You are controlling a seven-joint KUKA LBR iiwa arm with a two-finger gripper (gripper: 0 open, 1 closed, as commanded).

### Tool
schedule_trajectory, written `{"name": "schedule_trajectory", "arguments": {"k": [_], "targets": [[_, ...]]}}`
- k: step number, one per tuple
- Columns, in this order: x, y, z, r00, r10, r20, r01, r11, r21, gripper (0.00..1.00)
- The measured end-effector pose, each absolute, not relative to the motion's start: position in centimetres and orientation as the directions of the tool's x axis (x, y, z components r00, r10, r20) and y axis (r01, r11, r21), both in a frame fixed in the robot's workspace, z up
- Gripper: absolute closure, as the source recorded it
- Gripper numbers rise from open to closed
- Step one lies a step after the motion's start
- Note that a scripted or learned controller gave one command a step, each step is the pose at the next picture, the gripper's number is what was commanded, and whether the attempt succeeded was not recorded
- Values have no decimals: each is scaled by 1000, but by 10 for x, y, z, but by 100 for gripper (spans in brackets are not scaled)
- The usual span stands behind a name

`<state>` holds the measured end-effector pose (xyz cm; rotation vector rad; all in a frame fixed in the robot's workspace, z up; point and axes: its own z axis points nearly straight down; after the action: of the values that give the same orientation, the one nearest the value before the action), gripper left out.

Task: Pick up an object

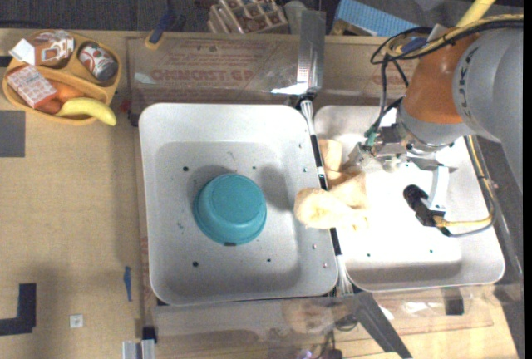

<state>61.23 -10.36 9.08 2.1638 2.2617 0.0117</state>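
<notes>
From the overhead camera view, the gripper (376,148) sits low in the right bin (465,266), under the grey wrist and orange band, and whether its fingers are spread or pressed together cannot be told: the wrist body and cabling cover them. Just to the left of the fingers and slightly below them lies a pale, soft-looking yellowish object (331,201), draped over the divider between the two bins; nothing shows it pinched. The likely trouble, as I judge it, is that a closing grasp catches only a loose edge of this limp thing and it slips free on the lift, or that it snags on the bin rims it straddles. A descent so near the divider could also strike the rim. The teal bowl (231,209) rests upside down in the left bin (166,141), well apart to the left of the fingers. The pale object's outline is washed out against the white bin, so its true shape and extent are hard to make out.
</notes>
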Motion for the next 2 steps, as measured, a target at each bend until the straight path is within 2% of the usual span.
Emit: {"name": "schedule_trajectory", "arguments": {"k": [1,2], "targets": [[614,-104,102,-43,999,-1,999,43,17,100],[614,-104,102,-42,999,-2,999,42,17,0]]}}
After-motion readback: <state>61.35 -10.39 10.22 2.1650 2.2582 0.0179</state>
